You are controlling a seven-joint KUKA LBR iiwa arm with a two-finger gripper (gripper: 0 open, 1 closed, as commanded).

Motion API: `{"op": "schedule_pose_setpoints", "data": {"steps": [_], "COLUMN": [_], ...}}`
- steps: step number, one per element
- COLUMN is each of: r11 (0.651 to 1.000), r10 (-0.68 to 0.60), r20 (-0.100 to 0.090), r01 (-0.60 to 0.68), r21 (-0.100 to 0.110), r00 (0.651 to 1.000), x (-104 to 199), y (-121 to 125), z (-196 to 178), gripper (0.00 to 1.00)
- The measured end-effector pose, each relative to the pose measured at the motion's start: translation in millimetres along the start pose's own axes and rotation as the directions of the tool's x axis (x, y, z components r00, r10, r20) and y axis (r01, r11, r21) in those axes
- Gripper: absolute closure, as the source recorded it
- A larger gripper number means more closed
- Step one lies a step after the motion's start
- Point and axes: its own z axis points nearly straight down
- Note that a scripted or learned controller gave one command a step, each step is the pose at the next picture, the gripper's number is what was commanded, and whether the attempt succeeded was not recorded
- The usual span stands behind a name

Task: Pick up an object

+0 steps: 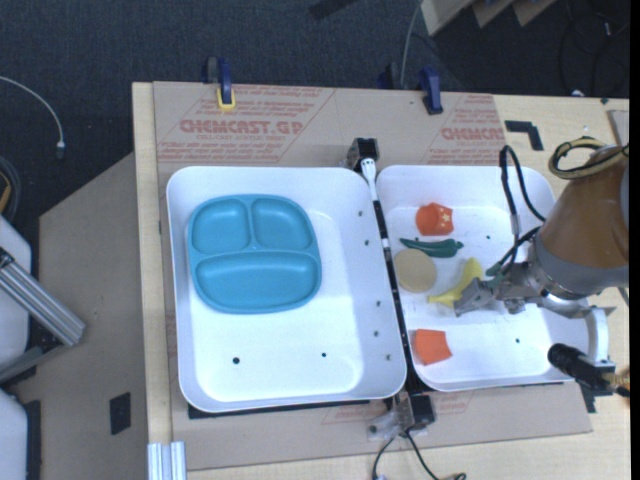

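We see the arm (585, 233) reaching in from three o'clock over the right bin (520, 366), and the gripper (478, 296) is down low among the toy food, right against the yellow banana-like piece (455, 284). Whether the pincer is apart or clamped, we cannot tell; the tips blur into the yellow piece and no object is plainly between them. So we judge this to be the grasp attempt itself, not yet a lift.

Around the gripper we have choices: the beige round disc (414, 269) at nine o'clock from it, the dark green pepper-like piece (432, 246) at ten o'clock, the red tomato-like piece (434, 218) further toward eleven o'clock, and the orange wedge (431, 344) at seven o'clock, well apart from the others. The yellow piece is the nearest candidate, touching or just beside the tips.

Next, we reckon, comes a firm close on that yellow piece and a straight rise, watching that it comes up with the tips.

In the left bin (270, 378) sits a blue divided plate (255, 253). On the board (160, 268) at twelve o'clock we read "CHEMCAST G.P" in red, repeated partly at the right.
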Motion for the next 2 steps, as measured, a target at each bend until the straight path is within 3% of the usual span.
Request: {"op": "schedule_pose_setpoints", "data": {"steps": [1, 2], "r11": [1.000, 1.000], "r10": [0.001, -0.001], "r20": [0.003, 0.006], "r01": [-0.001, 0.001], "r21": [-0.008, -0.013], "r00": [1.000, 1.000], "x": [-1, -9], "y": [2, 8], "z": [-13, -63], "gripper": [1.00, 1.00]}}
